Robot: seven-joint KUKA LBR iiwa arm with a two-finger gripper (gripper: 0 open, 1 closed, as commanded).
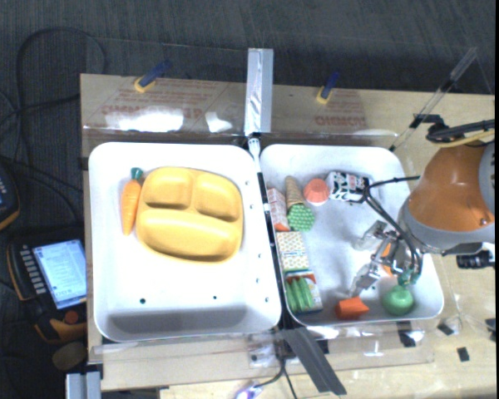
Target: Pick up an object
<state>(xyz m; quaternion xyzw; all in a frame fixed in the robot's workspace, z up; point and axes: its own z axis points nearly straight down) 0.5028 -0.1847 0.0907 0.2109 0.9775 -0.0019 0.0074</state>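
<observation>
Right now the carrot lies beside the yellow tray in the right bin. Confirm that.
Wrong bin. The camera view shows the carrot lying beside the yellow tray in the left bin, not the right one.

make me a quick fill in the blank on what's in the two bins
1. The yellow tray lies in the ____ bin.
2. The toy beside the tray's left edge is a ____.
3. The hand hangs over the ____ bin.
4. The ball near the hand is ____.

Missing words: left; carrot; right; green
</observation>
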